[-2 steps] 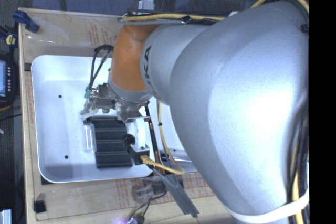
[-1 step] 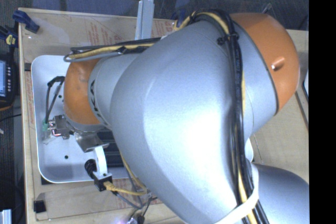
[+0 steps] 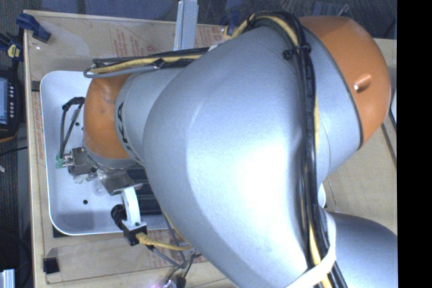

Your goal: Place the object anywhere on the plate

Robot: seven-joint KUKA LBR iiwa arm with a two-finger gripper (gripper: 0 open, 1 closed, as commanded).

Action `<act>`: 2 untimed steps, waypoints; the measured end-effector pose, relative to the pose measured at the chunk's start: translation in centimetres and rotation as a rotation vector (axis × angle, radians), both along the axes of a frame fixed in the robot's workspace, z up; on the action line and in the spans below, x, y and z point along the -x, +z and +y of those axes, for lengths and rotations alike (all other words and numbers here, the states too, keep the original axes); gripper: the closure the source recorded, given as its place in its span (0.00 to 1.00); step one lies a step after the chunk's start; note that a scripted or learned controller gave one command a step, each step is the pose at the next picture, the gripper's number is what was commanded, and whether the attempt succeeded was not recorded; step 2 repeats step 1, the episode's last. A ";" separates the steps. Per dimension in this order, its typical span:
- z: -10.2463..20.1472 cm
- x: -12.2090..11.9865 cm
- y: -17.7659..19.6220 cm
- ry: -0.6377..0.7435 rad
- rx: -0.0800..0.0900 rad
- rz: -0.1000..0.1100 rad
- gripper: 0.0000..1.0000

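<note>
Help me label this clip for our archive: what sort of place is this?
Probably a robotics lab workbench: a large grey and orange robot arm reaches over a shallow white plastic bin on a pale wooden bench, with yellow and black cables along it.

Task object and plate hidden behind arm point(image 3: 256, 145)

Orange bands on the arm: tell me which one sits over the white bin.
The lower-left orange band, above the wrist, hangs over the white bin. The other orange section sits upper right, away from that bin.

arm point(image 3: 256, 145) hides right bin, plate | left bin point(image 3: 50, 145) partly covered
</note>
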State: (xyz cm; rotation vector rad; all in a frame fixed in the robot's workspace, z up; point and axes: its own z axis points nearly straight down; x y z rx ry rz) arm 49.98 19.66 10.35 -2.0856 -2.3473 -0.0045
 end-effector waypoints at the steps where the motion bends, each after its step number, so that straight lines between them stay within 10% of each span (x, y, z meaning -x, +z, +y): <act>1: -4.2 1.1 9.0 0.680 0.004 -0.001 1.00; 2: -4.2 1.1 9.0 0.680 0.004 -0.001 1.00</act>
